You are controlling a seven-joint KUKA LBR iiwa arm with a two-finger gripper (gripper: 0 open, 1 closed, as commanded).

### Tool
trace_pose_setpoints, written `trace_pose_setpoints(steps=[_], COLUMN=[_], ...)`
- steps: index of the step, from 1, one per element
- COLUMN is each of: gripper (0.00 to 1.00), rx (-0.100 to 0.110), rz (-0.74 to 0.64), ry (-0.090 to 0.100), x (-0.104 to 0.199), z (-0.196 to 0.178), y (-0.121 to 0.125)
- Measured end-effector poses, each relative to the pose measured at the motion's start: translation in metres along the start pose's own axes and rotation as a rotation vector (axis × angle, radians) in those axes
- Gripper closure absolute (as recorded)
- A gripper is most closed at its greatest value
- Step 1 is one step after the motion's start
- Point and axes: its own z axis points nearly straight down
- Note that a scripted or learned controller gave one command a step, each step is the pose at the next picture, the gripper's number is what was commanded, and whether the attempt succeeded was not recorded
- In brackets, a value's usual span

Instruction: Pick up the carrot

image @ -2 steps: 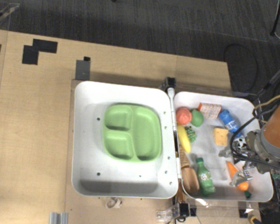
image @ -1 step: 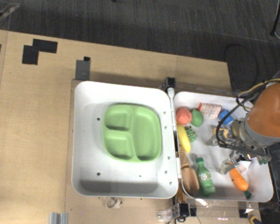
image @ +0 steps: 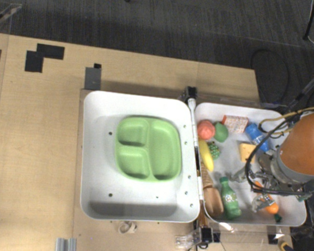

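Two shallow white bins sit side by side on the tabletop. The left bin holds one green three-compartment plate, with bare floor all around it. The right bin is crowded. There the gripper hangs just beside one small orange carrot near the front wall; whether it grasps is unclear.

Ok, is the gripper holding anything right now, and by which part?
It cannot be told. The gripper sits low in the right bin, right beside the carrot, but the arm's wrist hides the contact.
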Motion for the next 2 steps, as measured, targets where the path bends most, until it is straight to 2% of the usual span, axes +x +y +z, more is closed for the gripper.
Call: trace_pose_setpoints(steps=[1,2], gripper=[0.00,0.00], rx=[-0.005,-0.004], rz=[0.215,0.122], ry=[0.002,0.006], x=[-0.089,-0.010], z=[-0.007,0.002], y=[-0.046,-0.040])
